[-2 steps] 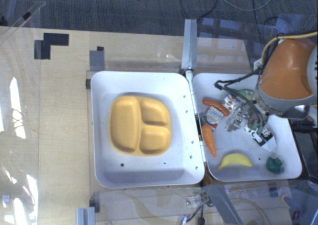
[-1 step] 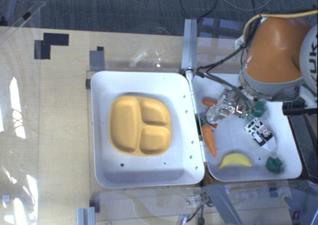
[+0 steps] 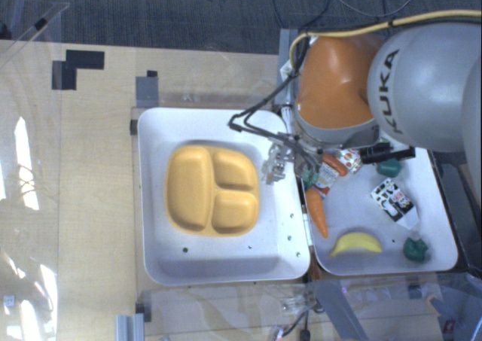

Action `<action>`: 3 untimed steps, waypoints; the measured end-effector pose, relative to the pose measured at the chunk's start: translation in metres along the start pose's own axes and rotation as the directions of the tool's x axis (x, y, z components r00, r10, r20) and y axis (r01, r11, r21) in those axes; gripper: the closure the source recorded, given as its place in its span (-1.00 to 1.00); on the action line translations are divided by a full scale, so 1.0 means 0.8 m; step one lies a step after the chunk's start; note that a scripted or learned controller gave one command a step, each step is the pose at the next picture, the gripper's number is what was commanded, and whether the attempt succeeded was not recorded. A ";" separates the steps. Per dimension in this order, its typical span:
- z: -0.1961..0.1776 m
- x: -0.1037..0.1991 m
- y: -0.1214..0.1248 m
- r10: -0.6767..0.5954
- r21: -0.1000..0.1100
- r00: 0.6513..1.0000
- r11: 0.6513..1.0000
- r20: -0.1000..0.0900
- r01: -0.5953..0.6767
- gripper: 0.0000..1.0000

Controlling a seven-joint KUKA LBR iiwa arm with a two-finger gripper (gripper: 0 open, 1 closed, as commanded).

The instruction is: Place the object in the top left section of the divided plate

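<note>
pale wood and a clear sheet make up the bench surface, with dark carpet seen beyond its far edge. furthest left of all that matters, the left bin (image 3: pixel 151 257) is set on the bench, and the yellow divided plate (image 3: pixel 212 189) is laid in its middle. all places below are given from that plate.

just off the plate's right rim the gripper (image 3: pixel 276 166) is seen, low over the bin floor and near the plate's upper right corner. its metal parts are small and blurred, so whether anything is held there cannot be told. the plate's sections are seen bare, so the object is judged not yet placed.

further right of the plate, past the wall shared by the two bins, a carrot (image 3: pixel 317 211) is laid with its long axis running toward the near edge, a banana (image 3: pixel 358 242) is laid crosswise, and a patterned card (image 3: pixel 392 199) and two green things are scattered.

from the gripper, the top left section lies to the left across the plate, so a leftward carry over the right-hand sections is judged to be required.
</note>
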State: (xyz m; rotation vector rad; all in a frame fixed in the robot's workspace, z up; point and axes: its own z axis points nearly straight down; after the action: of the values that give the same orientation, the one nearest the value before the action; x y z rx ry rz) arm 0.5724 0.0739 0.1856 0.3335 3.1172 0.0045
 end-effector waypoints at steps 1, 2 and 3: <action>0.000 0.046 0.031 -0.149 0.000 0.989 0.989 0.000 0.149 1.00; 0.052 0.026 0.048 -0.167 0.000 0.986 0.986 -0.001 0.167 1.00; 0.045 0.096 0.067 -0.237 -0.001 0.972 0.972 -0.001 0.237 1.00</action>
State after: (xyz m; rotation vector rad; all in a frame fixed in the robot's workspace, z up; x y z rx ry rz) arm 0.5088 0.1425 0.1492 -0.0407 3.1357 0.0041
